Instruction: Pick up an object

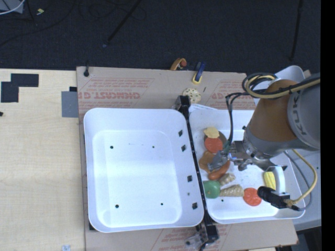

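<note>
- Camera view: two shallow white bins sit side by side on a cardboard sheet [136, 90] that lies on the desk [36, 156].
- The left bin [99, 124] shows a bare white floor with a few small dark dots.
- The right bin [238, 216] holds a cluster of small toy food items along its left wall, next to the black divider [191, 150] between the bins.
- The cluster includes a red-orange round piece [213, 144] with a tan piece [211, 133] just above it, a green round piece [211, 189] at the lower left, a cone-shaped beige piece [232, 191] just beside it, and a red round piece [252, 197] near the bin's bottom edge.
- A yellow corn-like piece [270, 180] lies towards the bin's right side, apart from the cluster.
- The arm [277, 114], grey with an orange band, reaches over the right bin from the right edge.
- The claw [224, 158] is low among the cluster, just below the red-orange round piece and touching or nearly touching a brownish-orange piece [215, 168].
- I cannot tell whether the claw is wide or narrow, nor whether anything sits in it.
- Beyond the bins' far edge, a pale dotted ball [191, 94], a yellow-and-blue clip [198, 73] and an orange ring-like item [178, 64] rest on the cardboard sheet.
</note>
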Motion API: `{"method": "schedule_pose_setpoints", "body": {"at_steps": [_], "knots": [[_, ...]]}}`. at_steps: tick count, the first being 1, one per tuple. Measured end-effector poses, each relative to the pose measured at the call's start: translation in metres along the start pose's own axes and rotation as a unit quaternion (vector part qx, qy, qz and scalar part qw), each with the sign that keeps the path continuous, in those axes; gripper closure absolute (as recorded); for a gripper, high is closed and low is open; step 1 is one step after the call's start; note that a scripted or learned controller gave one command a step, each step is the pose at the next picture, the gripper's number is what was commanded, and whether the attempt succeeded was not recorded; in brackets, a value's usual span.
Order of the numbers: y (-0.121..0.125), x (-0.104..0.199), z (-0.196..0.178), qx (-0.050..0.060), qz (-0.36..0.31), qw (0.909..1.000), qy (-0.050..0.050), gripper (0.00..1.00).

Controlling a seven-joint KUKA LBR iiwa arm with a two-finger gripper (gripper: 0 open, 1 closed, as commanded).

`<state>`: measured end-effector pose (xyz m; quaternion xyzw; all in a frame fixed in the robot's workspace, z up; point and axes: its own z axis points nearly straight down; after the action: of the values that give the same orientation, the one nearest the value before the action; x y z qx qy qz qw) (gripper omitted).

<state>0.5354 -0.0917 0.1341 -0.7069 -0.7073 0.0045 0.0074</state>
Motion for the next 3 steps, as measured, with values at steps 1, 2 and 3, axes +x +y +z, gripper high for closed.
{"method": "schedule_pose_setpoints", "body": {"at_steps": [1,2,3], "knots": [[0.029,-0.023,0.048,-0.007,0.001,1.0000,-0.001,0.00],[0.029,-0.023,0.034,-0.007,0.004,1.0000,0.000,1.00],[0.050,-0.002,-0.006,-0.009,-0.001,1.0000,-0.002,1.00]]}}
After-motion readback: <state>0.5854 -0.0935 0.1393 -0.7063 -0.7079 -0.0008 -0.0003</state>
